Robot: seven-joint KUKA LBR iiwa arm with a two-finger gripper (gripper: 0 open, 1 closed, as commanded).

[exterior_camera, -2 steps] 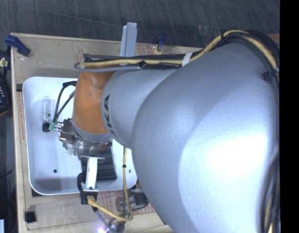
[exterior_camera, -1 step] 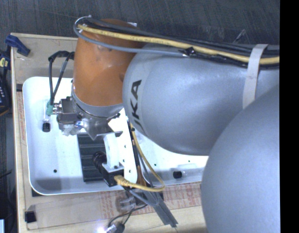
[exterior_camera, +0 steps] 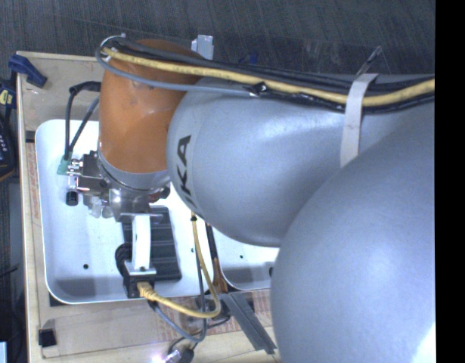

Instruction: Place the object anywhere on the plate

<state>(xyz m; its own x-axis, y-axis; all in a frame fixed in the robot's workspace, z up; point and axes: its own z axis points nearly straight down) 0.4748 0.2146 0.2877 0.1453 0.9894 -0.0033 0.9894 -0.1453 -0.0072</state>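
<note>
My arm reaches in from the right and covers most of both bins. Its orange band [exterior_camera: 137, 119] hangs over the left bin [exterior_camera: 58, 233]. Below the band, the wrist and gripper [exterior_camera: 92, 187] sit low over the middle of that bin's white floor. The metal body of the gripper blocks the view of whatever lies under it. The grey arm links hide the right side of the left bin and nearly all of the right bin [exterior_camera: 243, 278].
The left bin's bare white floor shows along its left and front sides. A wooden bench edge [exterior_camera: 24, 203] runs left of it, with blue clamps [exterior_camera: 28, 70] at the far left corner. Cables trail off the bench front [exterior_camera: 183, 308].
</note>
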